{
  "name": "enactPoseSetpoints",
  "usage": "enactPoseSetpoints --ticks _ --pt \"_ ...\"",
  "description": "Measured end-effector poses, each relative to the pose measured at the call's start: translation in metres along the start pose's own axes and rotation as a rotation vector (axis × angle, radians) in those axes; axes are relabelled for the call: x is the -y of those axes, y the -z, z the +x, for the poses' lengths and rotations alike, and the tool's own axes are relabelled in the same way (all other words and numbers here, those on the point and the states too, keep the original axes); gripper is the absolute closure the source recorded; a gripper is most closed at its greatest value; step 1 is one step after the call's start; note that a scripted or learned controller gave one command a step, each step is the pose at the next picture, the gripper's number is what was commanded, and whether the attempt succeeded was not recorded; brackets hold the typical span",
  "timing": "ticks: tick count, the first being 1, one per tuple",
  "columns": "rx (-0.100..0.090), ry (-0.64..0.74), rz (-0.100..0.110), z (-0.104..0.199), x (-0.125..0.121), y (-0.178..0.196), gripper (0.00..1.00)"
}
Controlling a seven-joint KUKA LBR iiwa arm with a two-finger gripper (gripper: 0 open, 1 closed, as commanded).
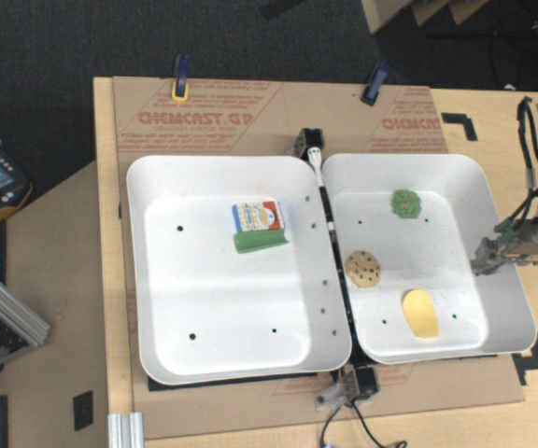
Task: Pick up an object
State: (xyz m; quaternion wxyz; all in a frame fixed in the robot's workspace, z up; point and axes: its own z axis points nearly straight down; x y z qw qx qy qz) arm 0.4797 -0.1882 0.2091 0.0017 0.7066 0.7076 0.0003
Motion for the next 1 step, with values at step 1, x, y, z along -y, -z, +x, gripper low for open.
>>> enactPoseSetpoints --ticks 1 --pt "-0.001 0.003 -0.002 0.0356 -0.0292 0.0449 1.0"
